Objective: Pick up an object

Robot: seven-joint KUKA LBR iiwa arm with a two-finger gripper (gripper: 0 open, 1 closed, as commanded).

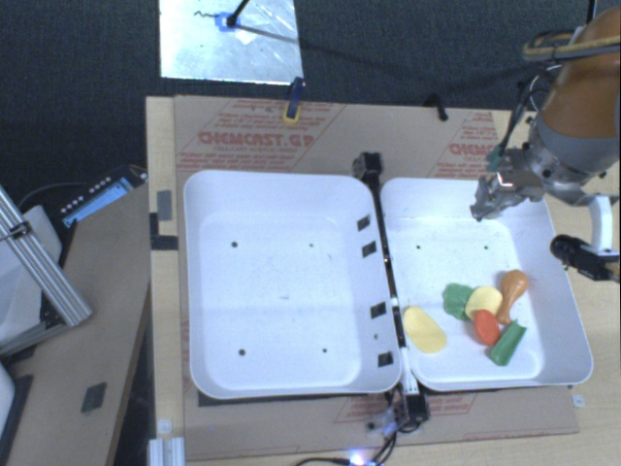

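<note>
Several small toy foods lie in the right bin (543, 231): a flat yellow piece (424, 328), a green piece (457, 299), a yellow piece (484, 302), an orange-red piece (486, 326), a tan pear-like piece (512, 288) and a dark green piece (506, 344). They cluster in the bin's near half. My gripper (484, 207) hangs over the far part of the right bin, well apart from the cluster. Nothing shows between its fingers.
The left bin (209, 260) stands beside the right one, with black clips (370, 250) along the shared edge. Both rest on a cardboard sheet (252, 134). A shiny metal plate (228, 27) lies beyond the bench, and an aluminium rail (44, 270) is at left.
</note>
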